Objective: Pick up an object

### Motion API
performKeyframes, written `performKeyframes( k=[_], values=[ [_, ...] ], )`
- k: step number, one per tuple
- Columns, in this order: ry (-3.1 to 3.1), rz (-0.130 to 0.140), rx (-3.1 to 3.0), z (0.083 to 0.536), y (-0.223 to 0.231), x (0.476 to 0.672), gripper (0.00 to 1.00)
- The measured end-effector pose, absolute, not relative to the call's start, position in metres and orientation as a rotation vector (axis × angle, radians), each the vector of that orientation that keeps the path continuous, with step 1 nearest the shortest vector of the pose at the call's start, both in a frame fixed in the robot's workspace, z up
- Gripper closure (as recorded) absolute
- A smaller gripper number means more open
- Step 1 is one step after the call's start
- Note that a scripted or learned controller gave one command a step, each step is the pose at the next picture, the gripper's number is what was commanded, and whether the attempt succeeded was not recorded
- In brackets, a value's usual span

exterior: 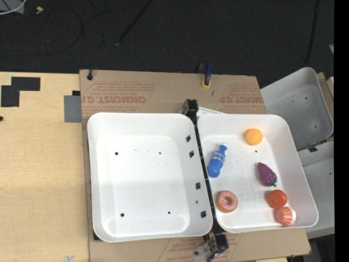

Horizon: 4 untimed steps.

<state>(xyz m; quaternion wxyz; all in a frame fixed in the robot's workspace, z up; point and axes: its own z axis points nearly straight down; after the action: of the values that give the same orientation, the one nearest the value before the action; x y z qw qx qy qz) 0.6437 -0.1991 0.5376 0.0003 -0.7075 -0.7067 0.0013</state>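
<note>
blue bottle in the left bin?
No, the blue bottle lies in the right bin, close to the divider between the two bins.

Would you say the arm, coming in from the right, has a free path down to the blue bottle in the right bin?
Probably yes. The blue bottle lies alone near the right bin's left wall, apart from the pink doughnut and the orange ball. Nothing covers it, though the wall beside it may crowd one finger.

Two white bins side by side; right bin point(294, 146) holds an orange ball point(253, 136) at far, a blue bottle point(216, 161) near the divider, a purple fruit point(266, 174), a pink doughnut point(226, 201), a red tomato point(277, 198); left bin point(98, 146) adjoins.
</note>
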Motion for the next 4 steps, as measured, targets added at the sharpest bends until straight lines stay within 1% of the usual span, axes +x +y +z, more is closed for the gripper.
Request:
performKeyframes(
  k=[1, 2, 3, 4],
  values=[
    [-2.219, 0.004, -2.212, 0.486, -0.135, 0.528, 1.00],
    [-2.224, -0.001, -2.224, 0.535, -0.158, 0.559, 1.00],
    [-2.220, 0.005, -2.222, 0.536, -0.191, 0.615, 1.00],
    [-2.235, -0.002, -2.198, 0.537, -0.031, 0.613, 1.00]
  ],
)
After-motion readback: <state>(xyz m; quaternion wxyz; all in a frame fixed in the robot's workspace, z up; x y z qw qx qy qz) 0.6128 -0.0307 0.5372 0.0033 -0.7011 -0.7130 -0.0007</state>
